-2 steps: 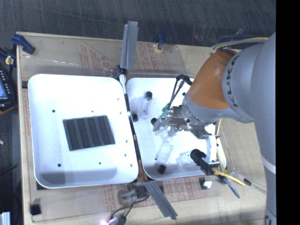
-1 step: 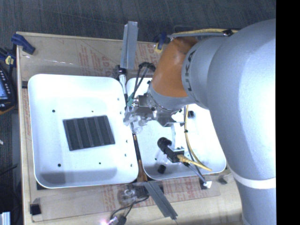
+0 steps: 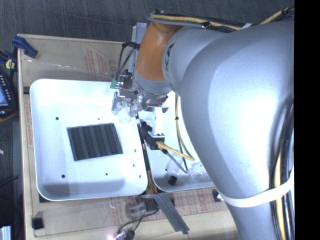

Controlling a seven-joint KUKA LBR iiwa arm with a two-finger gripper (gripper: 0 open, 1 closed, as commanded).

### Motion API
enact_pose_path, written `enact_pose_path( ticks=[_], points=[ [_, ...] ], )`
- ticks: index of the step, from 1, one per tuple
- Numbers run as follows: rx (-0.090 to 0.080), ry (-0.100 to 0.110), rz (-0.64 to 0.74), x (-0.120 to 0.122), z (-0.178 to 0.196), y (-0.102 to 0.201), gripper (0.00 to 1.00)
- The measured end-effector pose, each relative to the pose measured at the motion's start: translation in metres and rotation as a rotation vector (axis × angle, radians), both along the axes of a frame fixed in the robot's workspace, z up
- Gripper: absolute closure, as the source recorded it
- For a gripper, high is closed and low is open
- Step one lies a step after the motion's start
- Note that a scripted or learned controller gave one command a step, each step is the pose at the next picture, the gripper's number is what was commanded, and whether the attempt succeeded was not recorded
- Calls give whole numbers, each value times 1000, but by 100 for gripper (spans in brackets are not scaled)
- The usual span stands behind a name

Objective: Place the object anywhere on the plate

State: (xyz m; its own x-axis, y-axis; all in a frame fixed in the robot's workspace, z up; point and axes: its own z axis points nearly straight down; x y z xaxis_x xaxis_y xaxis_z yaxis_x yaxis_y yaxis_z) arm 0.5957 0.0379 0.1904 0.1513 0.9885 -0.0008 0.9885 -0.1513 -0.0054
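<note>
Plate (image 3: 95,141) (dark, ridged) lies in the left bin (image 3: 45,99); claw (image 3: 125,106) hovers nearby, its state unclear.

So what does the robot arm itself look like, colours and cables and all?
A bulky, rounded grey arm with an orange band above the wrist. Yellow and black cables run along its top. The small metallic grey gripper has a green part at its side.

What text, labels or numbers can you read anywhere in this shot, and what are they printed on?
None can be read.
Reddish print runs along the wooden bench board above the left bin: too faint and blurred to read.
More reddish print on the board's front strip: also illegible.
The dark ribbed plate carries no lettering that I can see.
The arm's orange band shows no readable marking.
</note>
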Motion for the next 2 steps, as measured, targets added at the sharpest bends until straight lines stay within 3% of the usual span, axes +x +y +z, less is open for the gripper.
enact_pose_path(
  ticks=[1,2],
  points=[
    [-2,5,-341,-55,-52,69,100],
    [0,1,-177,-121,0,36,100]
  ],
)
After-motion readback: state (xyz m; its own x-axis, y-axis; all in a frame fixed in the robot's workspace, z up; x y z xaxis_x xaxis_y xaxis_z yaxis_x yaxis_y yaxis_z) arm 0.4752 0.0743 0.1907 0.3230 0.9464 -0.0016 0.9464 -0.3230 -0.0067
